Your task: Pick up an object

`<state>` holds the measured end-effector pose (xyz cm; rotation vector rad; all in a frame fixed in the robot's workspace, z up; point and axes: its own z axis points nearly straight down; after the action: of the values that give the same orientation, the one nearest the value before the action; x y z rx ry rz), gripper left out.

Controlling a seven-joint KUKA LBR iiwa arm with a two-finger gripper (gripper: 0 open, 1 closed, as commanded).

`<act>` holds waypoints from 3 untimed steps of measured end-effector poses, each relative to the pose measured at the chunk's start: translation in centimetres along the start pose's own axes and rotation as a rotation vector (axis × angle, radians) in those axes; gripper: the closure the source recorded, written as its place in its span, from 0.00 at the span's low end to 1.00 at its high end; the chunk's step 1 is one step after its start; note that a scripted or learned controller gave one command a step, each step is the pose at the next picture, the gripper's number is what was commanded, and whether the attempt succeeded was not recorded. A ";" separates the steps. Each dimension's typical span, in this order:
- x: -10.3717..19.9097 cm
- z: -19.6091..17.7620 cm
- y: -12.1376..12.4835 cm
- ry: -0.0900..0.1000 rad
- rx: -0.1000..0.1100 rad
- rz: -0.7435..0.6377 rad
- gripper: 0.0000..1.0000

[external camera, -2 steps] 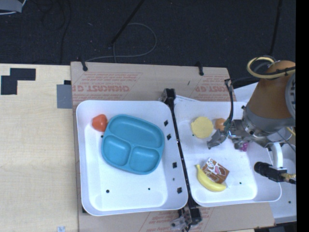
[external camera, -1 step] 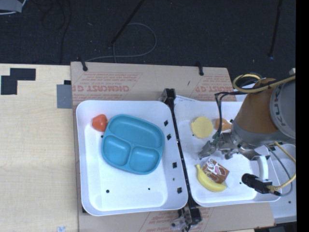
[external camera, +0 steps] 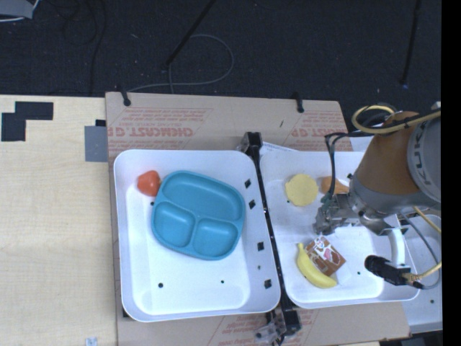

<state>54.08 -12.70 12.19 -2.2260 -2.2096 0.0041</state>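
Observation:
My gripper [external camera: 325,220] hangs low over the right bin [external camera: 288,280], reaching in from the right. Just below it lie a yellow banana [external camera: 311,270] and a brown snack packet [external camera: 328,256] that rests on the banana. A pale yellow round disc [external camera: 301,190] lies up and left of the gripper. An orange-brown object [external camera: 335,185] peeks out beside the disc, partly hidden by the arm. Nothing is visibly held.
The left bin [external camera: 137,280] holds a blue divided plate [external camera: 197,214] and a small red-orange ball [external camera: 148,183] at its upper left. A black divider [external camera: 263,222] runs between the bins. Cardboard lies under both bins.

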 end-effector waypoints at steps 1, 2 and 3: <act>0.7 -5.8 0.5 -0.002 -0.008 -0.009 1.00; 0.6 -10.0 0.6 -0.002 -0.007 -0.008 1.00; 6.6 -9.5 2.2 0.001 -0.003 -0.012 1.00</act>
<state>56.39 -6.09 21.69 -2.2132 -2.2243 -0.0005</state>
